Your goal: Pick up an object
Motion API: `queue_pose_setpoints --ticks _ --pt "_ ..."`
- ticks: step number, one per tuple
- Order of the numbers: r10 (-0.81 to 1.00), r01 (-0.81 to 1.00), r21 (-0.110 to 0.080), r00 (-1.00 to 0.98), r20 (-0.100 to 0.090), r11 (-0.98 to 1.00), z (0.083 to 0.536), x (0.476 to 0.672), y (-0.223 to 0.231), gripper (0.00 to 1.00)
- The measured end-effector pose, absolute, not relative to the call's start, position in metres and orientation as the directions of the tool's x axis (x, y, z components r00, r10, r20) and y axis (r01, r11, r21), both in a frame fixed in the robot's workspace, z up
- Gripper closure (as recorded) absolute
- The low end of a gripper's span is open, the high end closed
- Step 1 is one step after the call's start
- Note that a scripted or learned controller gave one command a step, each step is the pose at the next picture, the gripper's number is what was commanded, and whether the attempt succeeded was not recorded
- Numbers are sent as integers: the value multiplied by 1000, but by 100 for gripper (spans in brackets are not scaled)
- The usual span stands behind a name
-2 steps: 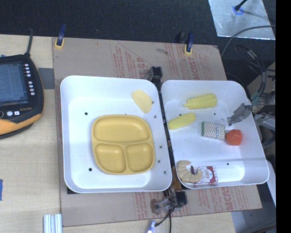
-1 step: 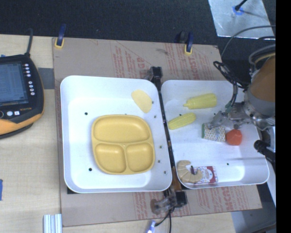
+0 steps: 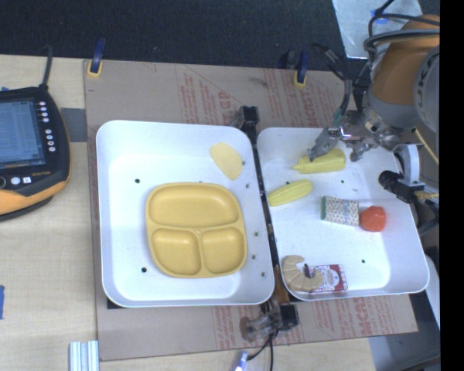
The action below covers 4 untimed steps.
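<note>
Camera view, from above at a slant. Gripper (image 3: 337, 147) low over the far edge of the right bin (image 3: 406, 280), fingers spread wide, one tip at the left end of a yellow cheese wedge (image 3: 322, 163), the other just past its right end. Wedge lying flat on the bin floor near the far edge, long axis running left to right and tilted slightly, thin end pointing toward the divider between the bins. Not lifted; whether the tips actually touch it cannot be told.

Also in the right bin: yellow corn cob (image 3: 289, 193) close to the left edge, long axis left to right, right end a little farther back. Green-speckled sponge (image 3: 340, 210) near the middle, red tomato (image 3: 373, 219) just beside it toward the right edge. Sandwich cookie (image 3: 295, 272) and a red-and-white packet (image 3: 328, 277) side by side at the near left corner, touching or nearly so.

Left bin (image 3: 116, 207): yellow divided plate (image 3: 195, 229) in the middle, three compartments. Pale yellow chip (image 3: 226, 160) by the far right corner, apart from the plate.

On the bench left of the bins, a teach pendant (image 3: 19, 151) with lit screen, orange underside.
</note>
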State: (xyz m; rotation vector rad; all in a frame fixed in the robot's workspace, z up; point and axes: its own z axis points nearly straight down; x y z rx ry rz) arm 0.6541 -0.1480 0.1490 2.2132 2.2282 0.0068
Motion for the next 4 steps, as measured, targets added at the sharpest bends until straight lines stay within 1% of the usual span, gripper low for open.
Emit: queue_pose_setpoints --ticks 1,2,3,4 --pt "1000 1000 -2 -1 -7 1 108 656 -134 0" --pt "1000 1000 -2 5 -15 -5 103 658 -127 0" --pt "1000 1000 -7 3 -14 -3 116 658 -129 100" --pt "1000 1000 7 -7 2 7 198 659 -73 100"
